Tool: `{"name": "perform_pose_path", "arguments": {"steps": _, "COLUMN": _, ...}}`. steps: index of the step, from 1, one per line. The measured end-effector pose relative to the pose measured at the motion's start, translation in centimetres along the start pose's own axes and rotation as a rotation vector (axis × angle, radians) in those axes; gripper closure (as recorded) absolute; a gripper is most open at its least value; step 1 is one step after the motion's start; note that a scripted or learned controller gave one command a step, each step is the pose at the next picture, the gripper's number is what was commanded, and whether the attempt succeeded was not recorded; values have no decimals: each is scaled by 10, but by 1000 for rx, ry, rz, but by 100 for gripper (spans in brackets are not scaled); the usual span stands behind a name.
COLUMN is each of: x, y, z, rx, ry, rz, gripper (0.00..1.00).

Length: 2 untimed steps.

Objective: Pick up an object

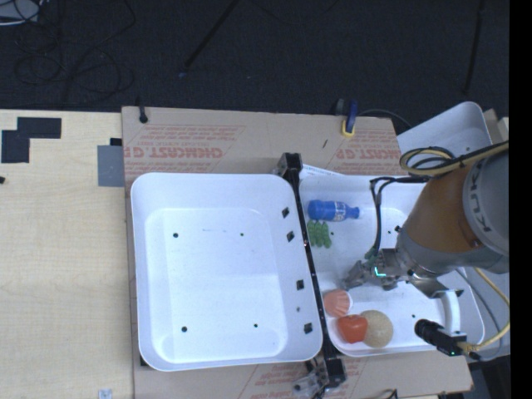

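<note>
**Objects bunched in right bin, tool low over them, grasp unclear**

Objects for this pick all sit in the right bin point(391, 191): a blue bottle point(332, 211) lying on its side near the divider, a green lumpy thing point(320, 237) just below it, then a cluster at the near-left corner, with a pale orange round piece point(337, 302), a red one point(352, 328) and a beige ball point(376, 328), all touching or nearly so. You can read the cluster as things that rolled into the corner against the bin wall; the rounded shapes would do that.

You have the arm point(453, 219) reaching in from the right, bent down so the tool point(363, 274) hangs just above and to the right of the pale orange piece. The tool looks dark and metallic, with a small green light near its base. Whether its fingers are apart or closed I cannot tell, and nothing is visibly between them.

Materials: both bins are smooth, glossy white plastic, shallow with rounded corners. The left bin point(214, 194) shows a few small dark dots on its floor. A black clip strip point(301, 248) runs between the two. Under them lies brown printed cardboard point(216, 144) on a pale wooden worktop point(58, 248).

The bottle looks hard and slick, likely to roll. The round pieces look soft or rubbery, though that's a guess. Crowding in the corner may make a clean grab awkward.
</note>
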State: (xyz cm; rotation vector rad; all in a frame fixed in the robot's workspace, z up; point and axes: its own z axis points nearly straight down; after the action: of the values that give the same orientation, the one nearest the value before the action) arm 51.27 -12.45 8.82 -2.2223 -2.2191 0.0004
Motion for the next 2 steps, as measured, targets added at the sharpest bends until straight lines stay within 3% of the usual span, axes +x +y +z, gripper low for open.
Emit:
{"name": "perform_pose_path", "arguments": {"steps": 1, "x": -31, "y": 34, "z": -58, "rx": -5, "ry": -3, "rz": -4, "gripper": 0}}
{"name": "perform_pose_path", "arguments": {"steps": 2, "x": -27, "y": 90, "z": -142, "rx": -11, "ry": -3, "rz": -5, "gripper": 0}}
